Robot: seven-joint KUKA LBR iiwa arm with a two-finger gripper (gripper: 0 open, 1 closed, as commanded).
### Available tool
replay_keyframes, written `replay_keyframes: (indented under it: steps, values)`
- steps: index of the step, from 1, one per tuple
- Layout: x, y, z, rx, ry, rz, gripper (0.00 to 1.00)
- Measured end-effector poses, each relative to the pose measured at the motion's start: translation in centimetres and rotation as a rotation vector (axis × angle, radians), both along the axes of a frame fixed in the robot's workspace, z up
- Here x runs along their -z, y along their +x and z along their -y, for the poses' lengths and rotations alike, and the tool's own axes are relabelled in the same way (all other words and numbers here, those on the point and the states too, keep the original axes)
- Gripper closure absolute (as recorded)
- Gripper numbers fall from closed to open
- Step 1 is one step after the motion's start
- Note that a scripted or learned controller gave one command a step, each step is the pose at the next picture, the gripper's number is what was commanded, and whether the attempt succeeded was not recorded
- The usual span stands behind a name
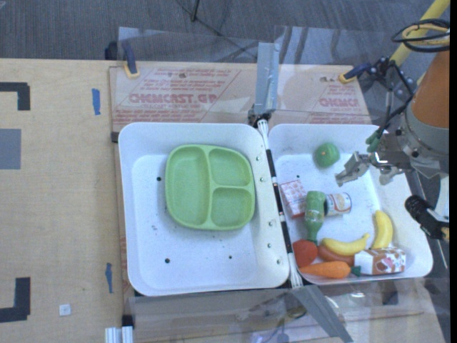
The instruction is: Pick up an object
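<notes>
Two bins | fingers (362,167) spread wide, holding nothing | apple (327,155) beside | bananas (383,229) below

You have a green three-compartment plate (210,186) lying flat in the left white bin (128,191), near the bin's far right corner and empty. Behind the bins, two printed cardboard sheets (182,98) lie against the bench's far edge, with a grey metal bracket (266,77) standing between them. An orange clamp (130,66) sits at the left sheet's far left corner. On the wooden bench (57,191), left of the bins, you'll see black corner marks (18,95) and two blue tape strips (96,101).
</notes>
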State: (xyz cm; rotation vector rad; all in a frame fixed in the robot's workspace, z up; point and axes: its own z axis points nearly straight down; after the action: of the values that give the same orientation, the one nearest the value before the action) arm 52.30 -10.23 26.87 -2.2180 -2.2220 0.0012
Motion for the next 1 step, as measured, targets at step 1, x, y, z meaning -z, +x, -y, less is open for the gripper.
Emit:
replay_keyframes:
  steps: [1]
  values:
    - [14.95, 1.76, 2.20, -0.166, -0.004, 0.022, 0.00]
